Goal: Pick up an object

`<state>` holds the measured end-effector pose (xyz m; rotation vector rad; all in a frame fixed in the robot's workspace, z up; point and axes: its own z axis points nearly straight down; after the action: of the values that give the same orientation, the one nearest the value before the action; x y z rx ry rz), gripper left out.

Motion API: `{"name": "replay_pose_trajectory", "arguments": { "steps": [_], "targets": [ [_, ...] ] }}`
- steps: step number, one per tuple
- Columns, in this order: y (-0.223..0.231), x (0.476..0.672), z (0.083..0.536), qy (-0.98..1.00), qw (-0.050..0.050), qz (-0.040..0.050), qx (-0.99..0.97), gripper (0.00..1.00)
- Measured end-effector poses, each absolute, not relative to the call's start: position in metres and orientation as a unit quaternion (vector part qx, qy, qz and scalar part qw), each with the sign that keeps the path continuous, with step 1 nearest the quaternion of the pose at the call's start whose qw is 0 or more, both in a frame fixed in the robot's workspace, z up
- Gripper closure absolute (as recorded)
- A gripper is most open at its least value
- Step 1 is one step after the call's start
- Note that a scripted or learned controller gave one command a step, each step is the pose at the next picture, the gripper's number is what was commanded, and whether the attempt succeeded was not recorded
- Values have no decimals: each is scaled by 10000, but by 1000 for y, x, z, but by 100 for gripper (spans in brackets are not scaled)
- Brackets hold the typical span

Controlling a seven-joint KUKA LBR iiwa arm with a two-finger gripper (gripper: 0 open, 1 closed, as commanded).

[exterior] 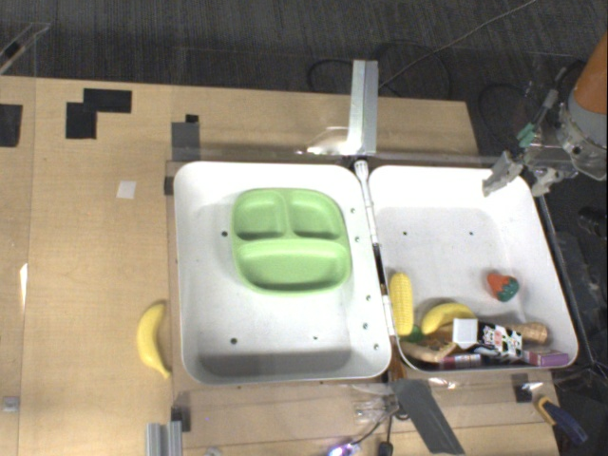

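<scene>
Toys sit heaped in the right bin; the arm waits at its far right corner.

Nearest, a banana (445,315), corn cob (402,303) and strawberry (503,286) lie in the right bin (446,217). A green plate (290,238) sits in the left bin (204,255). Farther right, the gripper (518,171) hovers; whether it grips cannot be told.

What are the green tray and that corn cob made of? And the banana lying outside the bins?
The green tray looks like molded plastic with a matte finish: one even color, soft rounded compartment edges. The corn cob and the banana look like plastic toy food, uniformly yellow and smooth, though at this size rubber or foam cannot be ruled out.
</scene>
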<state>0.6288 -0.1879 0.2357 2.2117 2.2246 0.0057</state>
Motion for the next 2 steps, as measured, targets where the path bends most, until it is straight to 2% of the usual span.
{"name": "replay_pose_trajectory", "arguments": {
  "steps": [1,2],
  "targets": [
    [-205,588,144,7507,19,11,6607,0],
    [-203,662,89,7862,24,23,6180,0]
  ]
}}
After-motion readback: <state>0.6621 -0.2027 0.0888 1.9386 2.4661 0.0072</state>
